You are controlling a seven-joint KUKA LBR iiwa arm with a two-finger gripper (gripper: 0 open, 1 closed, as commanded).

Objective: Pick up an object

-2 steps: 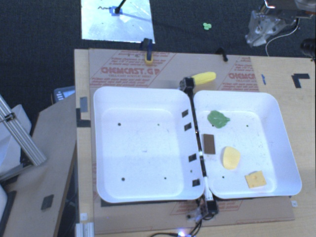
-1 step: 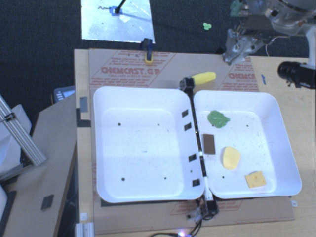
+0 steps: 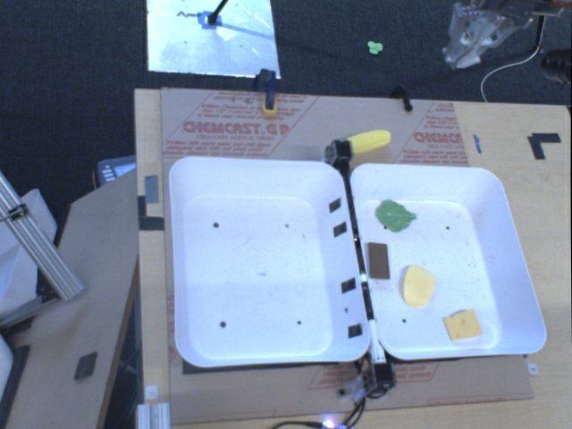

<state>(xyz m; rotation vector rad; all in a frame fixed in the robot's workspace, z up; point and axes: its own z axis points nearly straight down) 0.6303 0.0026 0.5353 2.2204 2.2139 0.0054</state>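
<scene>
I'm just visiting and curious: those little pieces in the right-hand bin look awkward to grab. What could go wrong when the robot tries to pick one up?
The brown piece lies close by the bin's inner wall, so a finger may hit that wall. The yellow round piece and yellow square piece look flat, so the gripper, now far up and away, might close above them and catch nothing. The green piece looks limp and may slip out.

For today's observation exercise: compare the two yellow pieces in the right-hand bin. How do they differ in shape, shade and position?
The rounded yellow piece is oval with soft edges; the square yellow piece has straight sides and corners. The rounded one is paler, the square one a deeper orange-yellow. The rounded one lies nearer the bin's middle, beside the brown block; the square one sits toward the near right corner. Both lie flat on the right bin floor, untouched.
</scene>
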